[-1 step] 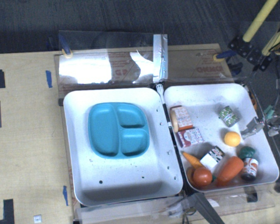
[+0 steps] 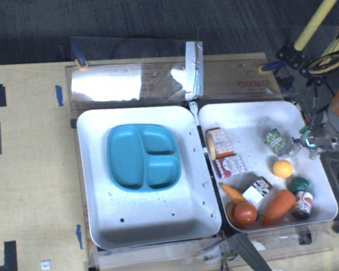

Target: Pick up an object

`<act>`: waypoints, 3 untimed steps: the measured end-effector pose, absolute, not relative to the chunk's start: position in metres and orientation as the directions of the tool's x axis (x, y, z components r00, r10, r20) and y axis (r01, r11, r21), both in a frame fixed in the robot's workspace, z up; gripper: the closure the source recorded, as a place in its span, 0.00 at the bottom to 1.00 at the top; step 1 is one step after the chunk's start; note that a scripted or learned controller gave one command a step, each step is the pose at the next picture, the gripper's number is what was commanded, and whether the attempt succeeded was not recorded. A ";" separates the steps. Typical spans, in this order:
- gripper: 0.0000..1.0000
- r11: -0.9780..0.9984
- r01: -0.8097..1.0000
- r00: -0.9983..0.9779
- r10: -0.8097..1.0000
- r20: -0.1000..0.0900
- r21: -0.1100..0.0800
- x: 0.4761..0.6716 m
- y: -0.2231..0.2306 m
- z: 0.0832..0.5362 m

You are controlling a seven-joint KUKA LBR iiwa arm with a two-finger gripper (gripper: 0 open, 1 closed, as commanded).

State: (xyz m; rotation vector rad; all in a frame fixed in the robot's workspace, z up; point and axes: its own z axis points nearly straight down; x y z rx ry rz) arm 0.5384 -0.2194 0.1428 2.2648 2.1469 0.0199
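Grey metal of the arm shows at the right edge of the camera view, reaching in over the outer rim of the right bin at about mid-height. A patch of its orange band sits just above, against the frame's edge. The end effector hangs near the bin's right wall, beside a crumpled green-and-white packet; it is small and partly blurred here, so I cannot tell how it stands or whether anything is caught in it.

Objects to pick lie crowded in the right bin. A tan carton and a red-and-white packet sit along the left wall, one below the other. A small yellow ball rests near the middle right, well below the green packet. Toward the front corner are a red tomato, an orange carrot angled above it, a black-and-white box, a larger orange piece leaning across the front, a dark green item and a small bottle with a red label, all pressed close together.

In the left bin lies a blue divided plate, flat and alone, nearer the back than the front. Both bins rest side by side on the pale wooden table.
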 end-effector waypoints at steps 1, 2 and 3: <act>0.00 0.066 0.997 -0.065 0.998 -0.019 0.049 0.540 -0.220 0.139; 0.00 0.122 0.991 -0.120 0.992 -0.027 0.055 0.537 -0.220 0.136; 0.00 0.078 0.997 -0.078 0.997 -0.002 0.005 0.564 -0.213 0.133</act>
